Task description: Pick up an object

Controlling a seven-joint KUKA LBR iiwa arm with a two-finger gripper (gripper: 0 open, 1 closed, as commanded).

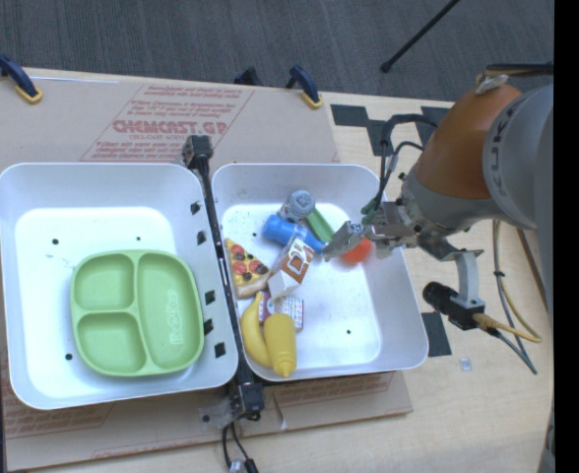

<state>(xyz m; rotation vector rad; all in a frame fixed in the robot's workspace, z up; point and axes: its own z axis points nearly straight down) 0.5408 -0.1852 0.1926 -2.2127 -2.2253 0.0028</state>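
Note:
My gripper (pixel 352 240) hangs over the upper right part of the right bin (pixel 393 308), reaching in from the right. A small red-orange object (pixel 359 252) sits right at its tip, partly hidden by the hand; whether it is gripped is unclear. Just left of the gripper lie a green piece (pixel 319 224), a blue cup (pixel 281 230) and a grey round cap (pixel 299 205). A brown and white carton (pixel 295 261) and a toy pizza slice (pixel 244 261) lie mid-bin. A banana (pixel 251 329), a yellow bottle (pixel 281 343) and a small packet (pixel 292 309) lie near the front left.
The left bin (pixel 33 215) holds a green divided plate (pixel 137 311). A black divider (pixel 207 215) runs between the bins. The arm's orange band (pixel 467 146) and cables (pixel 467 308) stand over the bench to the right of the bins.

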